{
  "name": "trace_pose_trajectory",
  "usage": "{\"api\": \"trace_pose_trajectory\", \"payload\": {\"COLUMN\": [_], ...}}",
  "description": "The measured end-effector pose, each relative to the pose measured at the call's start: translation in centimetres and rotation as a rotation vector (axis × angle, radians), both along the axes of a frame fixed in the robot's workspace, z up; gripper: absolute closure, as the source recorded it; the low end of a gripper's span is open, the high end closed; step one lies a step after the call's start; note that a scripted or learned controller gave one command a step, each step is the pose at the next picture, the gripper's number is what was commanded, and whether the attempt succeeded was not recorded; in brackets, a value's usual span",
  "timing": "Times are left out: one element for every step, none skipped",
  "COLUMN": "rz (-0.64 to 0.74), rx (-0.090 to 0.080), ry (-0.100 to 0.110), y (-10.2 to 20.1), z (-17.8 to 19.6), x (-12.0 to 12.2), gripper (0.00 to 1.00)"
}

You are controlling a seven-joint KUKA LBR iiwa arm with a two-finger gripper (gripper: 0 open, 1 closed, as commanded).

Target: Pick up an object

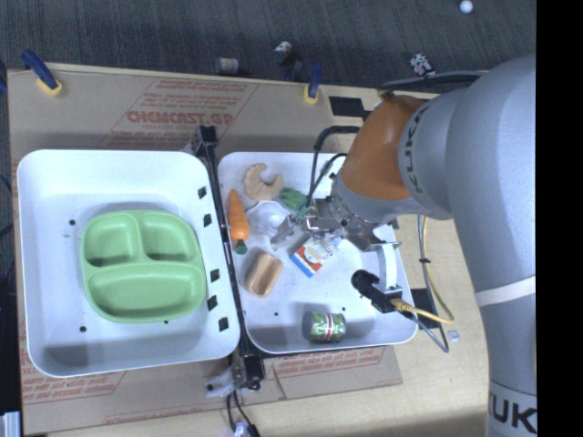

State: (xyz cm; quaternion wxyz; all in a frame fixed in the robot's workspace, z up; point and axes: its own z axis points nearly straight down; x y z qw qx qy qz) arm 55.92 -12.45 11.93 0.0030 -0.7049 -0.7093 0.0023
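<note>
Carton (310, 259), carrot (237, 218), roll (262, 273) and can (325, 326) all lie loose in the right-hand bin (301, 303) as my gripper (308, 226) hangs low over the middle of the clutter, just above the carton and beside a white lump (269, 215). Nothing shows as lifted or pinched. Whether my gripper is spread or pressed together I cannot tell from this slanted angle. A green plate (141, 267) sits alone in the left-hand bin (55, 167). My judgement is that the pick stands at the grasp stage: I am down among the objects, but none is secured. The closing, the lift clear of the bin and proof of a hold are all left to do.
</note>
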Motion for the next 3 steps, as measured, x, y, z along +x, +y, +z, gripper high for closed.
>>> {"api": "trace_pose_trajectory", "payload": {"rz": [0.004, -0.001, -0.001], "rx": [-0.002, -0.001, -0.001], "ry": [-0.002, -0.009, -0.008], "y": [0.0, 1.9, 1.9], "z": [1.1, 10.3, 10.2], "x": [0.1, -3.2, -3.3], "gripper": [1.0, 1.0, 0.0]}}
